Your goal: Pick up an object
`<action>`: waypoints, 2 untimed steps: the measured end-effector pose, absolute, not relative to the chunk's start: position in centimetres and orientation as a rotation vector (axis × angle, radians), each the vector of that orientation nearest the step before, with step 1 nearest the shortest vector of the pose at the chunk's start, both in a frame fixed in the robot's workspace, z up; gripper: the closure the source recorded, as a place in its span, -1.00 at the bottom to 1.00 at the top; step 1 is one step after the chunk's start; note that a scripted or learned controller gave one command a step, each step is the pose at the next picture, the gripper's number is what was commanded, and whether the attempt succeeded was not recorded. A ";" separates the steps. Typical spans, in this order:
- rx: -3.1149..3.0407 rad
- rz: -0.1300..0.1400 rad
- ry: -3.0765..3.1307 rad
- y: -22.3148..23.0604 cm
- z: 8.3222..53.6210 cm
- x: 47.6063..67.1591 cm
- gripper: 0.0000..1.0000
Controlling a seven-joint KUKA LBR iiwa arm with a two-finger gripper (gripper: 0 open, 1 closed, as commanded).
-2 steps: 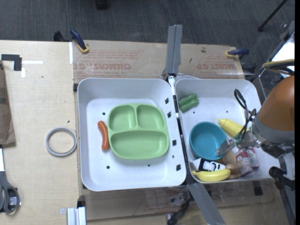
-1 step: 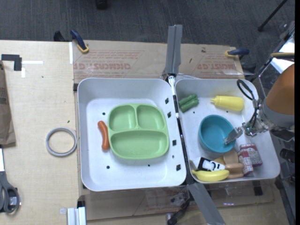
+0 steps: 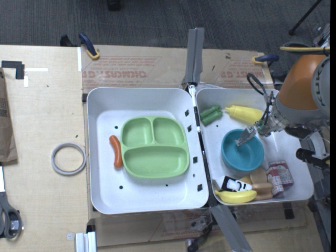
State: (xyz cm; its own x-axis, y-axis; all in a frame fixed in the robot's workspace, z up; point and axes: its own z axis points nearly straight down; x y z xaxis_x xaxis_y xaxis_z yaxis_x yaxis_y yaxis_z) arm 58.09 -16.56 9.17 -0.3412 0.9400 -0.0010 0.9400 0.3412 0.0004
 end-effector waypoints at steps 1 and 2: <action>2.238 -0.003 2.204 -13.5 9.2 60.7 -1.00; 1.843 -0.045 2.595 -14.0 8.6 64.6 -1.00</action>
State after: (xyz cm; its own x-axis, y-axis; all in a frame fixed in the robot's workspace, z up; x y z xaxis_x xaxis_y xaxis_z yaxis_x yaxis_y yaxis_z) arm 64.60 -13.98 8.59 -0.3286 0.9443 0.0173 0.9431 0.3291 -0.0473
